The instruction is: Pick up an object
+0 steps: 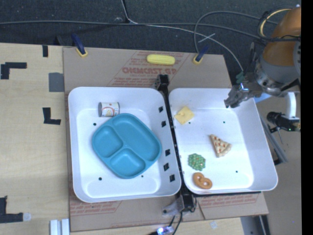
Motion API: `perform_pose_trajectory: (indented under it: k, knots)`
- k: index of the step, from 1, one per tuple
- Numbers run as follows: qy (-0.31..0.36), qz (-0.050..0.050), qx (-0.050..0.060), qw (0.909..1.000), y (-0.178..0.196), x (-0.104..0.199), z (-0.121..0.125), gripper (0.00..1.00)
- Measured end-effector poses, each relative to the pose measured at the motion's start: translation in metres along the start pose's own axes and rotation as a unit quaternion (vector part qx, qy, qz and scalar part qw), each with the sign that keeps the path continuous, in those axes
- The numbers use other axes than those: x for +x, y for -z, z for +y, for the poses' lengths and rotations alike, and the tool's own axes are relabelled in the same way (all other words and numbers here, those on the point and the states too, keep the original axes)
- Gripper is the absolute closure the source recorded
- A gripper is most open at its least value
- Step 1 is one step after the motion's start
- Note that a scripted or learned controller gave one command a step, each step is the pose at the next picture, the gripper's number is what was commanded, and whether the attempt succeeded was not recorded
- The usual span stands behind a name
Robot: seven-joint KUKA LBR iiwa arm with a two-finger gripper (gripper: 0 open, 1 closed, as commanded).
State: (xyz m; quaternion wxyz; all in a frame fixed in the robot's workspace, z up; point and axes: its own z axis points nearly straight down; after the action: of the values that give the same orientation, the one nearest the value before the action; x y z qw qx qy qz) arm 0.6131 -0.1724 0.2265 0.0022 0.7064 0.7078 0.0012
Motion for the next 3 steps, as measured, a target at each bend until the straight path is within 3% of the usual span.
perform_pose_trajectory:
  k: [1,3]
  knots:
    - [0.000,0.000,0.000,1.0000,0.055,-0.003,0.011,1.00]
    - [0.002,0.001,0.003,1.0000,0.057,0.101,-0.017,1.00]
